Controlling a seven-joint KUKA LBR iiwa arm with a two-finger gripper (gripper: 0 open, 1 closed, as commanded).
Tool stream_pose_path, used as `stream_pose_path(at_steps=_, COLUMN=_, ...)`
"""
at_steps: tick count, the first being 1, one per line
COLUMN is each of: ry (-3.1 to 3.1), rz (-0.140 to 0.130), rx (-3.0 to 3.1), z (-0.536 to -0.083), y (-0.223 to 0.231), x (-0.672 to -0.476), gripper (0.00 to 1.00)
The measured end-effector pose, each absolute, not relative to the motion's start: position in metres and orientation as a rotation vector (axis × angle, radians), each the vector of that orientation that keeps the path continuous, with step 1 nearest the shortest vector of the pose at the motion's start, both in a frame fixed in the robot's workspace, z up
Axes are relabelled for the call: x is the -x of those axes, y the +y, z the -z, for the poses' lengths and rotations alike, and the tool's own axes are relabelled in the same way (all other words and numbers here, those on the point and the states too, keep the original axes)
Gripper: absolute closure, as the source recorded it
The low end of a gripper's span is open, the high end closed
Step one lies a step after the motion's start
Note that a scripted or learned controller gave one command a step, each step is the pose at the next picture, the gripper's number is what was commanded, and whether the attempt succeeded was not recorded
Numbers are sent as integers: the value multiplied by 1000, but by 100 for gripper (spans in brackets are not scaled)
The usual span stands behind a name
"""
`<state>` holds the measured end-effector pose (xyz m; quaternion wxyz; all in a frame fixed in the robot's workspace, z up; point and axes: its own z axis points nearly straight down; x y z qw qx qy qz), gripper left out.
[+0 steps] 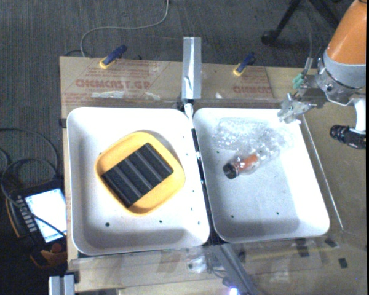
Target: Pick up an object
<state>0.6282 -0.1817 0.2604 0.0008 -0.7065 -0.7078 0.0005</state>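
Overhead on the worktop, with two white bins side by side. Grey arm with its orange band reaching in from the right, gripper poised over the far right corner of the right bin, above the rim. Whether open or closed, impossible to tell at this size; nothing visibly held.

In the right bin, a clear bottle lying on its side near the middle, dark cap toward the divider between the bins, an orange patch just behind the cap. Touching it on the far side, a crumpled sheet of clear plastic. Both well apart from the gripper, nearer the camera and to its left.

In the left bin, a yellow block with a black ribbed top, lying askew at the centre.

At the far edge of the worktop, two blue-and-yellow clamps, with a metal post between them above the gap. On the floor at left, a lit tablet among cables.
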Motion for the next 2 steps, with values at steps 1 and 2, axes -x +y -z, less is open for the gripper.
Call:
stream_pose_path(at_steps=1, ry=-2365, rz=-3, rx=2066, z=-170, y=-156, x=-627, gripper=0)
stream_pose_path(at_steps=2, ry=-2499, rz=11, rx=1929, z=-93, y=-126, x=-604, gripper=0)
